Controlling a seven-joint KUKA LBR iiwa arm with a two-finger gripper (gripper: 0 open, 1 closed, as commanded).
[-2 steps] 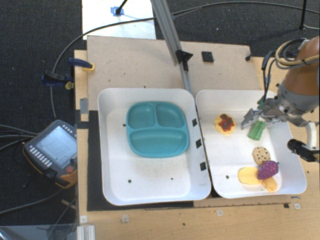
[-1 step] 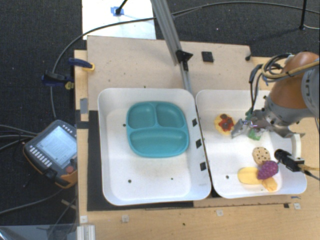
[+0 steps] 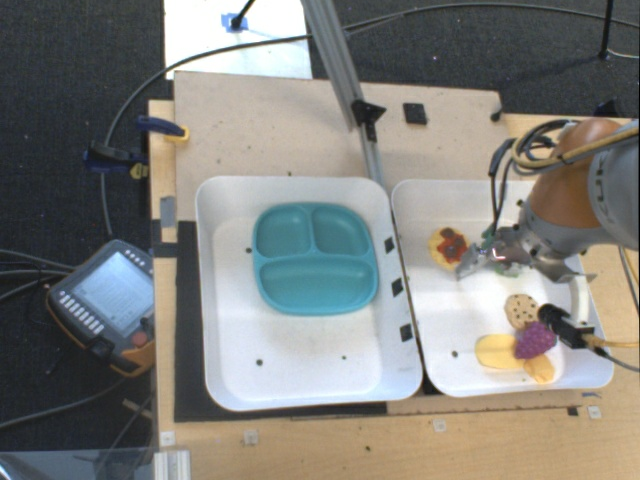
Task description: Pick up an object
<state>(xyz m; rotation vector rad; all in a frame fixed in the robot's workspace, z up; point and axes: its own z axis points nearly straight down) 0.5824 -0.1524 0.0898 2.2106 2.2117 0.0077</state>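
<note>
The right bin (image 3: 437, 368) holds several toy foods. A yellow and red piece (image 3: 447, 245) lies near its left wall. A brown cookie (image 3: 519, 310), a purple bunch of grapes (image 3: 535, 340), a yellow banana (image 3: 494, 353) and a small orange piece (image 3: 541, 371) sit toward its front right corner. My gripper (image 3: 480, 259) hangs low in this bin, just right of the yellow and red piece and above the cookie. I see nothing held in it.
A teal divided plate (image 3: 315, 258) rests in the left bin (image 3: 230, 368). A grey pole (image 3: 335, 48) slants over the back of the bench. Cables loop around the arm's wrist (image 3: 520, 158). A teach pendant (image 3: 105, 298) lies left of the bench.
</note>
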